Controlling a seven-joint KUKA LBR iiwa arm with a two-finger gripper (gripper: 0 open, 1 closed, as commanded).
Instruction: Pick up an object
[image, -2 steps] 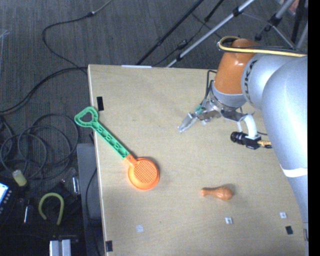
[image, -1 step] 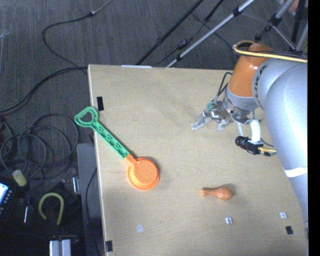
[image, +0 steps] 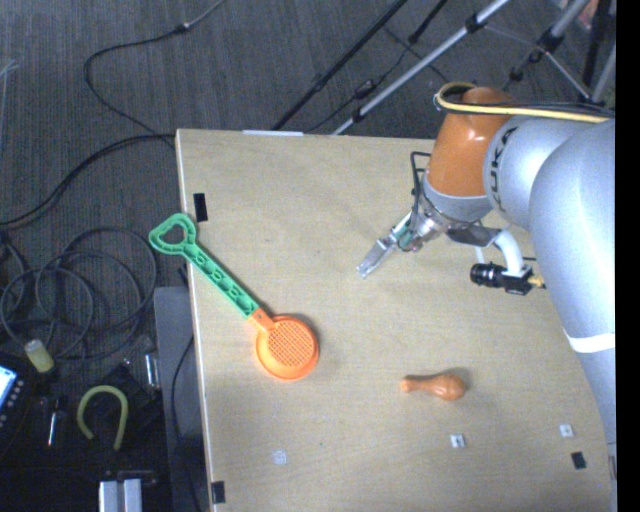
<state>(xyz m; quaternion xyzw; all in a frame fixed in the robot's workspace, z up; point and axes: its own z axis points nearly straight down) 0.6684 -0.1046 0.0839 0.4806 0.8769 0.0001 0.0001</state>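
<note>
A toy strainer (image: 286, 346) with an orange mesh head and a long green handle (image: 205, 265) lies on the left part of the tan bench top (image: 330, 190). A small orange drumstick-shaped toy (image: 436, 385) lies toward the front right. My gripper (image: 372, 262) hangs over bare board near the middle, pointing down and left from the orange-banded wrist (image: 465, 150). It stands well apart from both toys, right of the strainer and behind the drumstick. Nothing shows at its tip.
The grey arm (image: 570, 230) covers the right side of the board. A black part with a cable (image: 500, 277) sticks out beside the wrist. Cables, a small stand and loose items lie on the dark floor left of the bench (image: 70, 300).
</note>
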